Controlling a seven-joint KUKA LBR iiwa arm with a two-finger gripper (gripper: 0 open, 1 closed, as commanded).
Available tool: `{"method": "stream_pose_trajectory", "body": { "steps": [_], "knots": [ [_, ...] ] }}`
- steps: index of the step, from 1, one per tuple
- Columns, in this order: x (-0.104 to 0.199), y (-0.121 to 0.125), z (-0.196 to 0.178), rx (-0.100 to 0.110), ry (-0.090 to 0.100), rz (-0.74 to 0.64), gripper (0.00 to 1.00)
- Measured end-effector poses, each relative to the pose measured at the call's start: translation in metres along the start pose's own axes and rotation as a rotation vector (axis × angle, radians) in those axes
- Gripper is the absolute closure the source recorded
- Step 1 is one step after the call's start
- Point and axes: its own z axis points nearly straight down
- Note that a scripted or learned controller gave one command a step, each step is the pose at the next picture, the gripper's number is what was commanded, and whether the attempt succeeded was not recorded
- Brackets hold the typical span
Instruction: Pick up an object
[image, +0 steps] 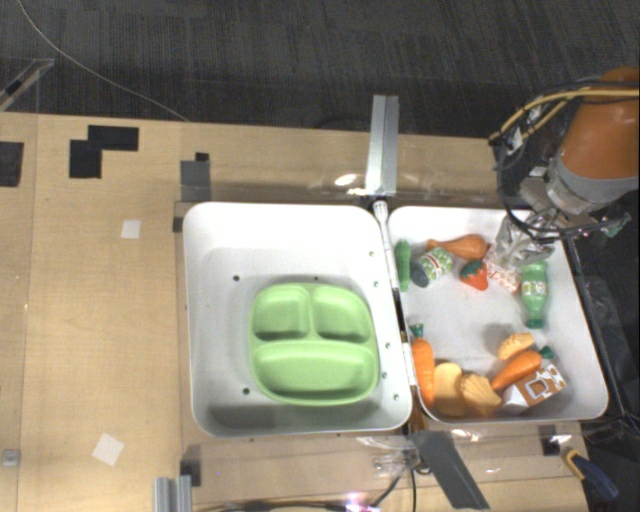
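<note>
overhead, the arm (598, 150) reaches in from the right, and its hand (518, 248) hangs low over the back of the right bin (592, 392), close to that bin's far rim. whether the hand is clenched or released cannot be told; its tip is a pale blur against the white floor. just below the hand to its right lies a green bottle (534, 291), near the bin's right wall. just left of the hand sits a small red piece (474, 277), and beyond that an orange-brown drumstick shape (462, 246) and a green-labelled can (433, 266). a dark green thing (402, 264) lies against the divider (393, 290). open white floor lies below and left of the hand, mid-bin. further below it, along the near rim, crowd a carrot (424, 366), tan bread-like pieces (462, 390), an orange piece (517, 368) and a small carton (544, 384). well left of the hand, the left bin (205, 330) holds a green tray (313, 342), with bare floor all round it. the surface (90, 330) is light wood.
</note>
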Motion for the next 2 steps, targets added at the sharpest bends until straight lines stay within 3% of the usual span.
{"method": "stream_pose_trajectory", "body": {
  "steps": [1, 2],
  "knots": [
    [0.0, 0.0, -0.02, 0.0, 0.0, -0.296, 1.0],
    [0.0, 0.001, -0.003, -0.003, 0.0, -0.519, 1.0]
  ]
}}
